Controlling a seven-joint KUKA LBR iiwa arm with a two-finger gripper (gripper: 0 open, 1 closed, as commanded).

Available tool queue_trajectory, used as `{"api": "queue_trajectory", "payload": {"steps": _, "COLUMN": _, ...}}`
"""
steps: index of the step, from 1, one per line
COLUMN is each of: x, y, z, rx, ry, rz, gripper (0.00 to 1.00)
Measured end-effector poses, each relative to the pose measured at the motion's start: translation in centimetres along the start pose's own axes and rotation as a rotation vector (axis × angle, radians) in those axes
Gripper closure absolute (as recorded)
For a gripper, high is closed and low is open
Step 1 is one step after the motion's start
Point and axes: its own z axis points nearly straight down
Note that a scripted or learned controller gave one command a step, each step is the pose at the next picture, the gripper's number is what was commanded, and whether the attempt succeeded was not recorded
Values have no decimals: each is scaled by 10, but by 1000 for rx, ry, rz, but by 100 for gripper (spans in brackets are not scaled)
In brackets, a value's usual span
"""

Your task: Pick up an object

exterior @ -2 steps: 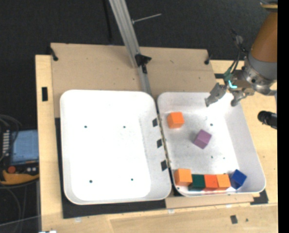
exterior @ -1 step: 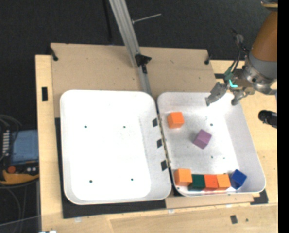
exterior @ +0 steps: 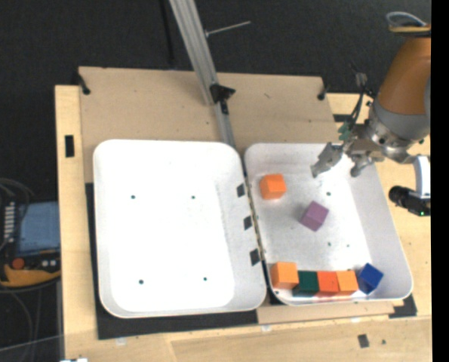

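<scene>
While left shallow white plastic bin point(exterior: 171, 225) sits on tan wooden table point(exterior: 149, 104), right shallow white plastic bin point(exterior: 382, 225) touches its edge. Orange cube point(exterior: 272, 186) near right bin's upper left; purple cube point(exterior: 313, 216) mid-bin. Bottom wall row: orange block point(exterior: 285, 274), green block point(exterior: 308, 283), orange blocks point(exterior: 337, 281), blue block point(exterior: 370, 277). Grey two-finger gripper point(exterior: 340, 164) above upper right, jaws spread, grasping nothing.
</scene>
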Motion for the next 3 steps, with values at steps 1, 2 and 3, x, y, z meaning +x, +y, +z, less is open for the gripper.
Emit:
{"api": "queue_trajectory", "payload": {"steps": 1, "x": 7, "y": 4, "z": 57, "rx": 1, "ry": 1, "rz": -3, "gripper": 0}}
{"api": "queue_trajectory", "payload": {"steps": 2, "x": 14, "y": 1, "z": 104, "rx": 0, "ry": 0, "rz": -2, "gripper": 0}}
{"api": "queue_trajectory", "payload": {"steps": 3, "x": 13, "y": 3, "z": 89, "rx": -9, "ry": 1, "rz": 0, "gripper": 100}}
